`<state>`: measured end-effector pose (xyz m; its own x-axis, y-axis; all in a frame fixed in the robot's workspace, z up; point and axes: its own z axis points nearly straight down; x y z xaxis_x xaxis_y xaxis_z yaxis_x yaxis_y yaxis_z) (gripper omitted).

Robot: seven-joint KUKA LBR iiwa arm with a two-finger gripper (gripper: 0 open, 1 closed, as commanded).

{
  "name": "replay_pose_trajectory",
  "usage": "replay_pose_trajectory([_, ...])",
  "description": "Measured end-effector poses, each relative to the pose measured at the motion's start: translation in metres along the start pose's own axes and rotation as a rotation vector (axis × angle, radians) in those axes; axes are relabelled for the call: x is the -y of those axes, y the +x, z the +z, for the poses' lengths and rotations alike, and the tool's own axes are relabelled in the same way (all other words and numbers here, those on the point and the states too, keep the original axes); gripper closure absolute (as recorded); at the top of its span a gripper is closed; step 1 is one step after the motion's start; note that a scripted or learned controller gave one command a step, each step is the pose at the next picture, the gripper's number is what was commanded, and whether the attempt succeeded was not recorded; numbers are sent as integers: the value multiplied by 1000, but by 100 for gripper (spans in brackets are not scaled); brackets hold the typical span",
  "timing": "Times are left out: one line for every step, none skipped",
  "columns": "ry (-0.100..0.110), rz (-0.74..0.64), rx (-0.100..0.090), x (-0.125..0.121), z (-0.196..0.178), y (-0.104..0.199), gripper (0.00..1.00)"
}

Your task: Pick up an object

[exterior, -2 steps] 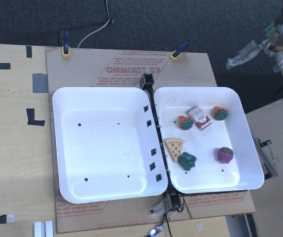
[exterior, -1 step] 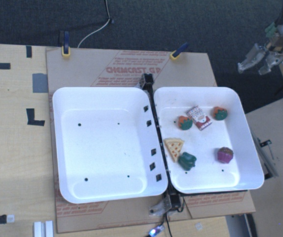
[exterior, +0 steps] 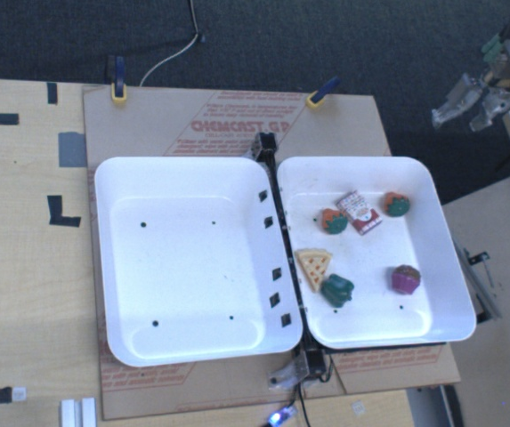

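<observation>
**Lightly does it: small toys in the right bin**

You have the gripper [exterior: 473,105] parked off the tabletop's far right corner; whether its jaws are open, you cannot tell. Your likeliest pick, the purple toy [exterior: 405,279], sits apart in the right bin [exterior: 441,238]. It looks light and rounded, so close across its middle.

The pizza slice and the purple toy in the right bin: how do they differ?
The pizza slice is yellow-tan, flat and triangular; the purple toy is magenta and roundish. The pizza slice lies near the divider, touching or almost touching a green toy; the purple toy sits alone nearer the bin's right wall. Both are small and lie in the right bin.
</observation>
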<state>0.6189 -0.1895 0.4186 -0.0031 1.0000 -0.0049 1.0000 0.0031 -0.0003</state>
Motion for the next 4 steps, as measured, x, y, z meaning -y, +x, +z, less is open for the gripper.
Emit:
replay_pose_trajectory([0, -1, 1, 0, -10, 0, 100])
replay_pose_trajectory([1, -2, 3, -1, -20, 1, 100])
replay_pose_trajectory([-9, -8, -6, 18, -93, 105, 100])
replay_pose_trajectory([-1, 0, -4, 17, -98, 100, 100])
